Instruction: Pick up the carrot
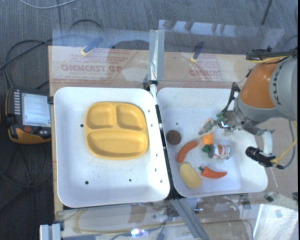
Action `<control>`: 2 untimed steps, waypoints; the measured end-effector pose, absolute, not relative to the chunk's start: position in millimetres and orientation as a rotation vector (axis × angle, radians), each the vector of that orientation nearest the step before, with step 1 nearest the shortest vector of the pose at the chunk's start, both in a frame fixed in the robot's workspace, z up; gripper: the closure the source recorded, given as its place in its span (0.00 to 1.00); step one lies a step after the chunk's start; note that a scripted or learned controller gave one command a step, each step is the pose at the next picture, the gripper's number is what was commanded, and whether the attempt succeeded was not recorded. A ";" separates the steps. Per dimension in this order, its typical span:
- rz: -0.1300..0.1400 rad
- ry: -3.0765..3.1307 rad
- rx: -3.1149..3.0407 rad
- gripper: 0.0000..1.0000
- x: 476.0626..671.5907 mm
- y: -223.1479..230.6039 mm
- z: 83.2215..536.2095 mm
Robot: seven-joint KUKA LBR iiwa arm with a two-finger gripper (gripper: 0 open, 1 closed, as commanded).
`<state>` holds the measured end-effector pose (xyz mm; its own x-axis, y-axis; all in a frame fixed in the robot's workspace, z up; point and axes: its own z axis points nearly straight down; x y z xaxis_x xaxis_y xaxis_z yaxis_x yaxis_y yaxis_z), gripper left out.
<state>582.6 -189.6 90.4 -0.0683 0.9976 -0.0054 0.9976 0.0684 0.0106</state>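
Orange and small, the carrot (207,139) lies in the right-hand shallow white bin (250,184), touching the two-finger gripper (213,125) that hangs just over it at its 1 o'clock — whether it is gripped cannot be told. At the carrot's 8 o'clock lies an orange-red sausage (186,150); at 6 o'clock a red chilli pepper (213,173). The yellow compartment tray (116,129) sits in the left bin (70,184) — well apart.
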 end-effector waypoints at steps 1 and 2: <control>0.012 2.285 2.135 1.00 584.3 -189.7 101.2; 0.000 2.397 2.033 1.00 573.6 -83.5 183.8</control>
